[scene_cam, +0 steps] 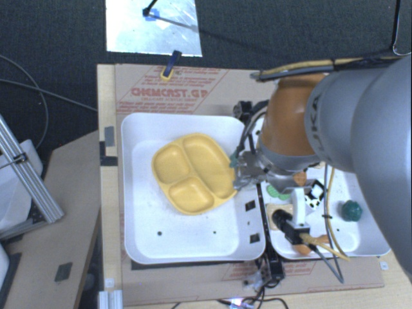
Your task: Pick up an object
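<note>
the thing nearest our gripper (239, 171) is a yellow plate (190, 172), a matte plastic dish with rounded corners, divided by raised ridges into three compartments: two side by side across its upper half and one below. it lies flat and a little askew in the upper middle of the left bin (187, 240), with its right edge close to the bin's right wall. the gripper sits right at that edge of the plate and seems to touch the rim, but the wrist hides much of it, so we cannot tell whether it is wide, narrow or closed on anything. the grey arm (367, 102), with its orange band (290, 118), reaches in from the right and covers most of the right bin (372, 240). in the part of that bin we can see, there is a dark teal ball (351, 209) toward the right side, a green piece (277, 190) by the left wall and an orange thing (304, 244) near the front. both bins are white and shallow. they rest on a sheet of brown cardboard (170, 92) with red print, which lies on the pale tan bench (71, 198). beyond the cardboard we see dark carpet (51, 31) with a shiny square sheet (152, 18) on it, and at the far left a slanting aluminium frame (26, 172).
</note>
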{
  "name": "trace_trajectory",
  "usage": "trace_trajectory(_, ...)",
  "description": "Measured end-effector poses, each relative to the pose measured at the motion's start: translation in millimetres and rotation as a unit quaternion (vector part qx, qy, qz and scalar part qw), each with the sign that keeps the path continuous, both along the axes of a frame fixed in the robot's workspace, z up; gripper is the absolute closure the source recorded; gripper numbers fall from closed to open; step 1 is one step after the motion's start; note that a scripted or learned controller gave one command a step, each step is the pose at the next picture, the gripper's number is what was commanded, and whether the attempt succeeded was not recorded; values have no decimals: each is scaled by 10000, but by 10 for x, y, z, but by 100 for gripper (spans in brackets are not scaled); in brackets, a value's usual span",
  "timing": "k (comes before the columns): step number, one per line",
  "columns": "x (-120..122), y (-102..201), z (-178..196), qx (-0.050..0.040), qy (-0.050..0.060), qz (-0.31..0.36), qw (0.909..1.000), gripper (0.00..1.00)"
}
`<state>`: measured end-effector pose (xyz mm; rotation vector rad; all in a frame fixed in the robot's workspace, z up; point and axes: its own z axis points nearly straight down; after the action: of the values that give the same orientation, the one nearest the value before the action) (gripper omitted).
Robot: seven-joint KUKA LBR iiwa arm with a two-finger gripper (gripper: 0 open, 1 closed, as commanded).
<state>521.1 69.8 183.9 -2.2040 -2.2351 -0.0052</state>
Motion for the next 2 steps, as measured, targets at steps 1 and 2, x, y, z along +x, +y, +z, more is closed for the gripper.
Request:
trace_trajectory(1,124,1053,703,10,-42,9,10000,100)
trace_trajectory(2,-359,1426,1451,7,-30,-18,10000,100)
